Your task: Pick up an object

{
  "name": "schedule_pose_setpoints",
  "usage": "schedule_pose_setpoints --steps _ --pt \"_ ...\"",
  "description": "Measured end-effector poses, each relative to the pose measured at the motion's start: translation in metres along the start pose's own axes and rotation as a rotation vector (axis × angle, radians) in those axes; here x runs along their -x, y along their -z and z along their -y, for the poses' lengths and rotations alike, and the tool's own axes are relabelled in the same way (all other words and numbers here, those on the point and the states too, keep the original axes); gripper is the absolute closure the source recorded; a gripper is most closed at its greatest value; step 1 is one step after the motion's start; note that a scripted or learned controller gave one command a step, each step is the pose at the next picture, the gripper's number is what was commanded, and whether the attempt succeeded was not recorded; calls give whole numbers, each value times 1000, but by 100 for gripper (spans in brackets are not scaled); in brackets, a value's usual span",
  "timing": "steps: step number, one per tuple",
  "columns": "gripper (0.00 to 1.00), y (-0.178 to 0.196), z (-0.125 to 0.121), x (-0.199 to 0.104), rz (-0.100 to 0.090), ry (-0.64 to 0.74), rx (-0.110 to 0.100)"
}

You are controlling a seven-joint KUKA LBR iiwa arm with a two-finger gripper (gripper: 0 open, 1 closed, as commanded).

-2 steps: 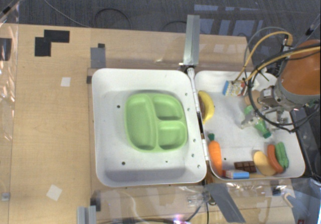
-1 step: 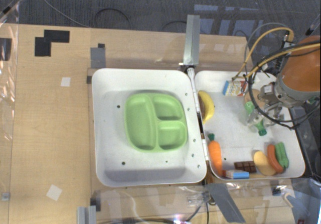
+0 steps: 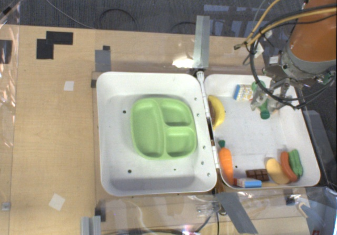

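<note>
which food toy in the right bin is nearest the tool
The banana, by the bin's left wall level with the tool; the carrot and the other food toys lie at the near end.

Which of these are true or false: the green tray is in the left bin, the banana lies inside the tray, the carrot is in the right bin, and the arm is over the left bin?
1. The green divided tray sits in the left bin. True.
2. The banana lies inside the tray. False: it lies in the right bin, along the wall nearest the left bin.
3. The carrot is in the right bin. True.
4. The arm is over the left bin. False: it hangs over the right bin's far corner.
</note>
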State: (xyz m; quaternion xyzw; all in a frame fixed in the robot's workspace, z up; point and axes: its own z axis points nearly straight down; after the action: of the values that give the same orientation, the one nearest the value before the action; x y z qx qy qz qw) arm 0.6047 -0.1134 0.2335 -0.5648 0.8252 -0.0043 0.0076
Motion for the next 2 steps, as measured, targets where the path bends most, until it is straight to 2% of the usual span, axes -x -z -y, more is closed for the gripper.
schedule_pose_setpoints --steps 1,2 --pt "100 12 67 11 0 224 10" --pt "100 47 87 -40 -3 182 7"
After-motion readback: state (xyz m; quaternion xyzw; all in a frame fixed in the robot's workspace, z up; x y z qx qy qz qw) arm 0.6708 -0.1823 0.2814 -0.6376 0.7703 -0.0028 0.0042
